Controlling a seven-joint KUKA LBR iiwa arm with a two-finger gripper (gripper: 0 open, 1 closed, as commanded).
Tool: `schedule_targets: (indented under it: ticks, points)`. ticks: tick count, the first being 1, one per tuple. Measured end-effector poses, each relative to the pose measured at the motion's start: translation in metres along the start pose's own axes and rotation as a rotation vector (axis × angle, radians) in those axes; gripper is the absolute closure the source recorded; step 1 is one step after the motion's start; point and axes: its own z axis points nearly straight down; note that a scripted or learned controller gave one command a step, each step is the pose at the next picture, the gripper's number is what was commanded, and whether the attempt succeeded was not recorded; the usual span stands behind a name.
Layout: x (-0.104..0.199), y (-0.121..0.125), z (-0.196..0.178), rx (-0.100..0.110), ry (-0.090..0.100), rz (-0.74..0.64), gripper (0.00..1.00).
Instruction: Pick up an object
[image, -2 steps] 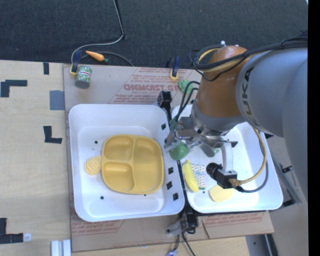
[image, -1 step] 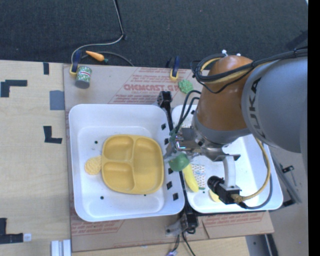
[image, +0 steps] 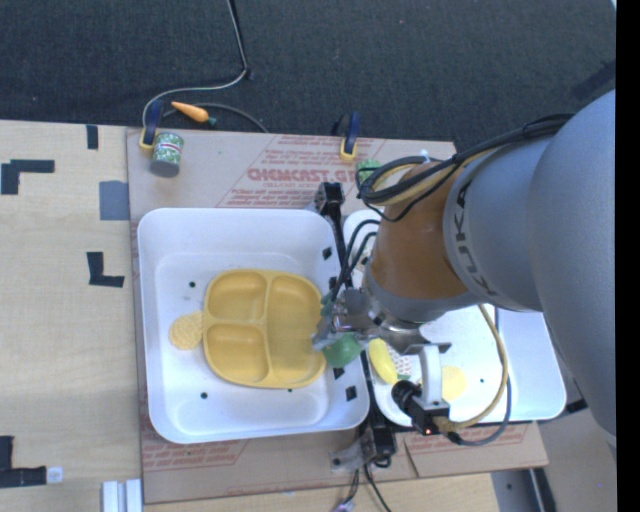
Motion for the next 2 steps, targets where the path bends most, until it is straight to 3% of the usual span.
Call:
schedule_targets:
  ticks: [1,2]
  points:
    - [0.076,0.008,-0.068,-0.003,0.0,-0.002,1.0]
    - [0.004,0.012,-0.1,-0.005,-0.001,0.001,1.0]
